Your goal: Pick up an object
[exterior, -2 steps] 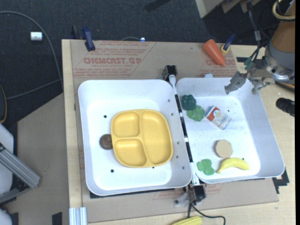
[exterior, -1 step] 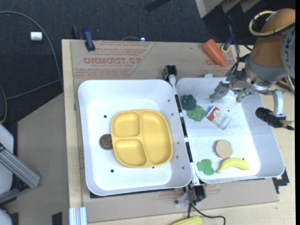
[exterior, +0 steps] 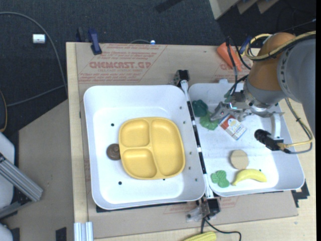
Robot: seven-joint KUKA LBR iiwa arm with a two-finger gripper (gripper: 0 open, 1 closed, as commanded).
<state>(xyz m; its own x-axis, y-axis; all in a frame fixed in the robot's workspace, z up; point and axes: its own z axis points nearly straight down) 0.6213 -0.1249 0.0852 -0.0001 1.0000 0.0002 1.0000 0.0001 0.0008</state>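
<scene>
Two bins: hand (exterior: 224, 111), grip unclear, crowds right bin's (exterior: 291, 170) far-left edge beside green toy (exterior: 202, 109).

In the left bin (exterior: 95, 134) the divided tray (exterior: 150, 147) sits at centre, a disc (exterior: 113, 151) touching its nine o'clock edge. In the right bin (exterior: 286, 169) my gripper (exterior: 228, 112) hangs at eleven o'clock; a carton (exterior: 233, 127), perhaps, lies just beside it. A round piece (exterior: 239, 159) lies centrally, banana (exterior: 250, 175) and leafy item (exterior: 219, 178) at six.
</scene>
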